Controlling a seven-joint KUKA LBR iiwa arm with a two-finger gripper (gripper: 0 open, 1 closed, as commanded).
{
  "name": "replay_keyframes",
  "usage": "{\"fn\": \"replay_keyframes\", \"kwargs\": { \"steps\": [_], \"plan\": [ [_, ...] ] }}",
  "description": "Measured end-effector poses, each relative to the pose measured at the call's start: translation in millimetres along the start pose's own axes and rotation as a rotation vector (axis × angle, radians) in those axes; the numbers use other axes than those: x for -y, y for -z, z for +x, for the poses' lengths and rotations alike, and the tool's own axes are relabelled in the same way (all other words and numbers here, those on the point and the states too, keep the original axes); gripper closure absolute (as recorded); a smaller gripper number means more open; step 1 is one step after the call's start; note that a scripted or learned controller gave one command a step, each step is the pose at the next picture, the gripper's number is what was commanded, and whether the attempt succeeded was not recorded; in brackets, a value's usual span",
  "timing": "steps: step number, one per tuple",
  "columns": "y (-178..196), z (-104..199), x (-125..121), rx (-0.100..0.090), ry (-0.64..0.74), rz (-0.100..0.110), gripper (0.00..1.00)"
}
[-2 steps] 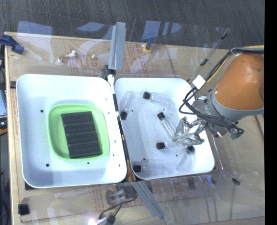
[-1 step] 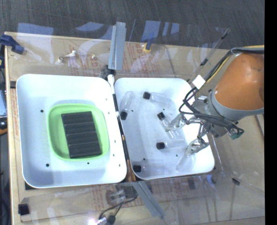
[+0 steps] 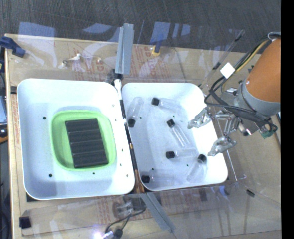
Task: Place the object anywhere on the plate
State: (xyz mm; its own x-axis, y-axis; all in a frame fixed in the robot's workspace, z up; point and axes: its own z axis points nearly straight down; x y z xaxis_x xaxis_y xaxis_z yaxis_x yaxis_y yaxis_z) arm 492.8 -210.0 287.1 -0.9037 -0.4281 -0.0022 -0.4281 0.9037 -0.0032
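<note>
A grey-and-orange arm is seen reaching in from the right, its hand (image 3: 210, 132) spread wide and grasping nothing above the right edge of the right bin (image 3: 137, 176). Several clear vials with black caps are scattered in that bin. The one nearest the fingers, a vial (image 3: 196, 168) at the lower right corner, is taken here to be the object, though which is targeted cannot be told. Its long axis is laid diagonally, black cap toward the upper right, clear body toward the lower left. The green plate (image 3: 59, 151), with a dark ribbed block (image 3: 86, 143) on it, is set in the left bin (image 3: 27, 133), well apart. For a sound pick, the fingers would best be turned across the vial's long axis and closed near its middle, since the smooth round body is judged likely to roll or slip.
</note>
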Motion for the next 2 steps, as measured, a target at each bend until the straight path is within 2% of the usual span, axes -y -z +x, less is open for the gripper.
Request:
{"fn": "replay_keyframes", "kwargs": {
  "steps": [1, 2],
  "plan": [
    [37.6, -30.9, 15.6, 0.000, -0.023, -0.001, 0.00],
    [12.7, -74.6, 35.4, 0.001, -0.013, -0.001, 0.00]
  ]
}}
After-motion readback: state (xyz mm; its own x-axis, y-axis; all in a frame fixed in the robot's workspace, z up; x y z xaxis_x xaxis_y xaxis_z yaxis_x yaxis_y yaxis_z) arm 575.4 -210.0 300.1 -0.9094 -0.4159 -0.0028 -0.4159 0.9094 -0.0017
